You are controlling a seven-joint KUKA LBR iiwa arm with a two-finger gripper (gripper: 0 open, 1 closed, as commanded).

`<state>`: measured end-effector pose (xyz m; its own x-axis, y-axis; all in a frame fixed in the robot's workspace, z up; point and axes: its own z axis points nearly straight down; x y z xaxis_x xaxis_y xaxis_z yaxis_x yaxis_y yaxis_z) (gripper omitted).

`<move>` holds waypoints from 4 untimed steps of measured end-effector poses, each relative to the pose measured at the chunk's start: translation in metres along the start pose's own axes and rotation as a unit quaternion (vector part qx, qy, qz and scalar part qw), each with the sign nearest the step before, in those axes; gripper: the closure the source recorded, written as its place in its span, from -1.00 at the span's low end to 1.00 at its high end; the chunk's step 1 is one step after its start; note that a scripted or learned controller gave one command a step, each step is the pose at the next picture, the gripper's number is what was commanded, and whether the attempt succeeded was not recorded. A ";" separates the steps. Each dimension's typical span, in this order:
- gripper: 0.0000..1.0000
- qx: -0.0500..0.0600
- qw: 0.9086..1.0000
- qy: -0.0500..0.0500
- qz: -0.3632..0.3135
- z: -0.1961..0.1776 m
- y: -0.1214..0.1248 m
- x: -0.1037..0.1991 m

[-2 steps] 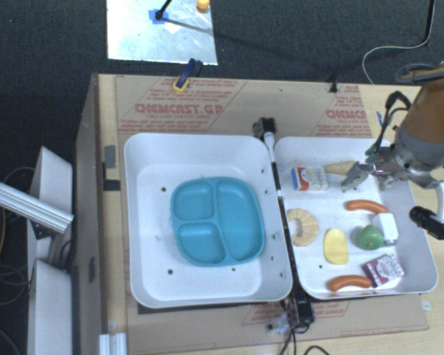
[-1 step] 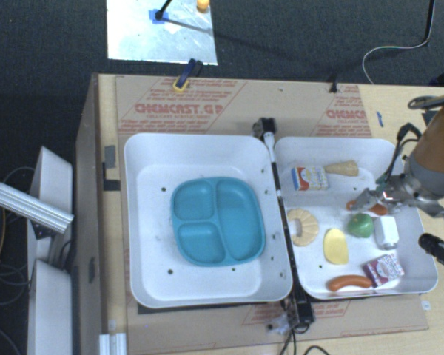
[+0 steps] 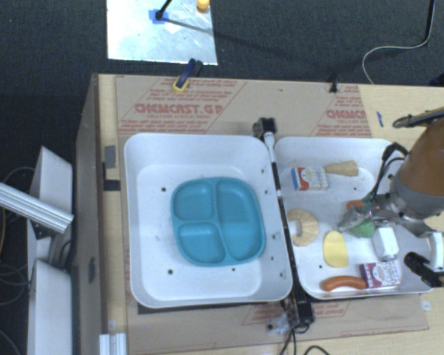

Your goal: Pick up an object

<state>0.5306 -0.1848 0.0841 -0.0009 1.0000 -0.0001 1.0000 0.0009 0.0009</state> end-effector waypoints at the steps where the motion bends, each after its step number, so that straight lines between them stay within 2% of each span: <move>1: -1.00 -0.001 1.000 0.000 -0.002 0.000 0.047 0.048; 2: -1.00 -0.002 1.000 -0.001 -0.002 -0.091 0.109 0.025; 3: -1.00 0.001 1.000 0.000 0.000 -0.007 0.071 -0.002; 4: -1.00 0.000 1.000 0.000 0.000 0.000 0.026 0.015</move>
